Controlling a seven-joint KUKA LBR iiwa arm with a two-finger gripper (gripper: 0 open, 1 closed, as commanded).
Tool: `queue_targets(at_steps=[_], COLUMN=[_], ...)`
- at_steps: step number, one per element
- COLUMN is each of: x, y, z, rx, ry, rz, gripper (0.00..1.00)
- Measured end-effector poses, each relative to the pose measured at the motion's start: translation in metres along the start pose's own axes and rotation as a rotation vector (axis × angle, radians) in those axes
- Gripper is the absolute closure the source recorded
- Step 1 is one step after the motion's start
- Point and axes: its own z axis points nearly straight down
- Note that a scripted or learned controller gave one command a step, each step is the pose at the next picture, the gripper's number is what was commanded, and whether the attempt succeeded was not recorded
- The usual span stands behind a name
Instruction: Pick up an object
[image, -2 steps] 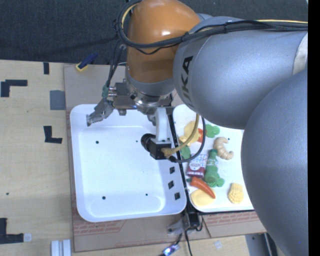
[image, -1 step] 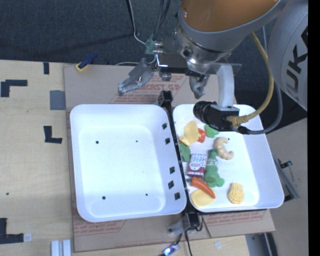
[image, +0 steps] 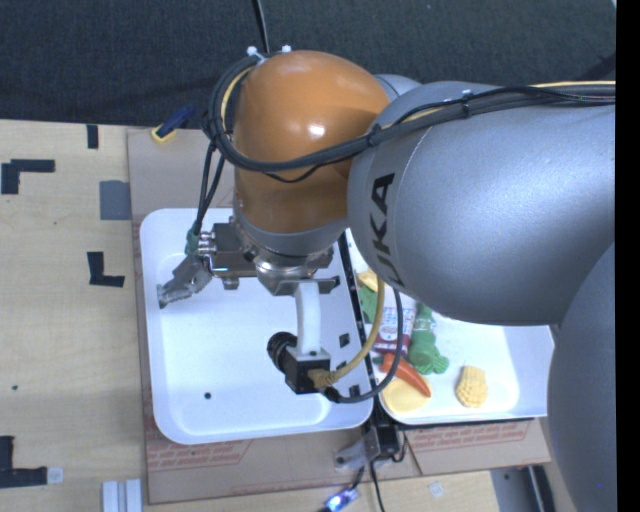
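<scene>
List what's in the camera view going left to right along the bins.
Left bin → tool over it → right bin, holding orange carrot → green toy → corn cob.

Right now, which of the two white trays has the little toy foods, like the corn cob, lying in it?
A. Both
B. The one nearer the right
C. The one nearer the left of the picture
B: the corn cob and carrot lie in the right tray.

A robotics lab is showing itself here: a grey KUKA arm (image: 480, 200) is reaching over two white bins (image: 190, 400) sitting on a wooden bench (image: 60, 330) marked with black tape pieces (image: 100, 270).
</scene>
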Motion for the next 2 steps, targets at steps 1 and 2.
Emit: queue_targets(at_steps=[1,2], x=[-0.003,-0.001], y=[0.035,0.037], z=[0.137,0.119], rx=[0.000,-0.010], ry=[-0.002,0.005], rz=[0.006,0.002], gripper=[0.00,1.00])
